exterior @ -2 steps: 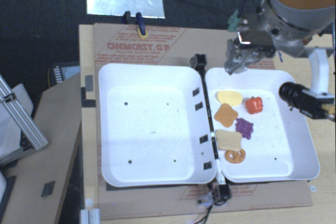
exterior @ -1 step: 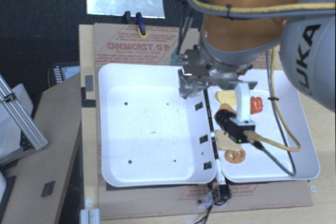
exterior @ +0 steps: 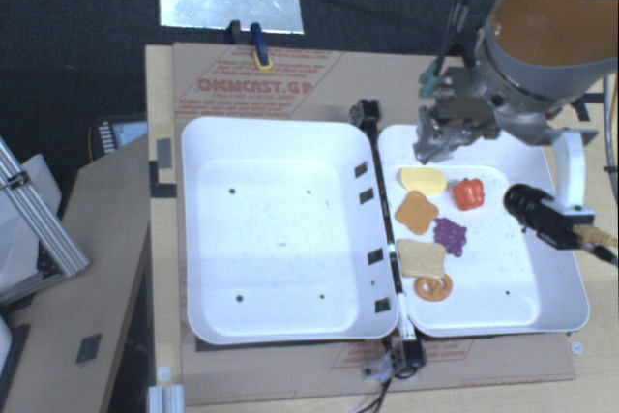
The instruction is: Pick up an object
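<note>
my grey two-finger gripper (exterior: 432, 148) hangs over the far left corner of the right shallow white plastic bin (exterior: 542, 305); how far my fingers are parted i cannot tell. just below me lies a flat yellow slice (exterior: 424, 180), beside a small red pepper-shaped toy (exterior: 468, 193), an orange wedge (exterior: 416, 212), a purple grape cluster (exterior: 450, 235), a tan bread slice (exterior: 422, 257) and a brown pretzel (exterior: 432, 287). the left white bin (exterior: 280, 227) sits alongside on brown printed cardboard (exterior: 256, 82), dark carpet (exterior: 77, 14) beyond.

Six small food-shaped pieces in the right bin (exterior: 551, 300)

A yellow piece (exterior: 423, 180) lies flat at twelve o'clock of the cluster, a red pepper (exterior: 468, 193) at two, an orange piece (exterior: 416, 212) at the centre, purple grapes (exterior: 450, 235) at four, a tan bread slice (exterior: 423, 257) and a pretzel (exterior: 432, 287) at six.
</note>
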You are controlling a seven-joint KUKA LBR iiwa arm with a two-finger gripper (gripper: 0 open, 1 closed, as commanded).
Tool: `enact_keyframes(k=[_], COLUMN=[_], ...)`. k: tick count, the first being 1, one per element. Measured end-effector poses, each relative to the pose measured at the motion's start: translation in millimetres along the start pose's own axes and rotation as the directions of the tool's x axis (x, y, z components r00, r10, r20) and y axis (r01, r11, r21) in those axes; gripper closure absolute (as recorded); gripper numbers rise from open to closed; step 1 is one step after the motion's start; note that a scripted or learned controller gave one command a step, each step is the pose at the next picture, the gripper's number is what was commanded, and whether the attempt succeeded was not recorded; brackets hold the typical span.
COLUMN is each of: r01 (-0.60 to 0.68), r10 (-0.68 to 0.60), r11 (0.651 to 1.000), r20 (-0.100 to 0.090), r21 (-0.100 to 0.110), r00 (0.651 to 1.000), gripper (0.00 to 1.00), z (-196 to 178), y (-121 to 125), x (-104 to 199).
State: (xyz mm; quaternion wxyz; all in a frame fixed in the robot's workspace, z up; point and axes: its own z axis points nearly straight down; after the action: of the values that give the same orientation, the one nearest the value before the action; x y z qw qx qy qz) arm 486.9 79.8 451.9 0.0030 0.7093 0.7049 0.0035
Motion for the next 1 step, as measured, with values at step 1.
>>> enact_keyframes(k=[1], r01=[0.018], r10=[-0.018], r11=[1.000], r20=[-0.001], r21=[0.011], r00=[1.000], gripper=[1.00], z=[45.1], y=[-2.5], x=[92.4])
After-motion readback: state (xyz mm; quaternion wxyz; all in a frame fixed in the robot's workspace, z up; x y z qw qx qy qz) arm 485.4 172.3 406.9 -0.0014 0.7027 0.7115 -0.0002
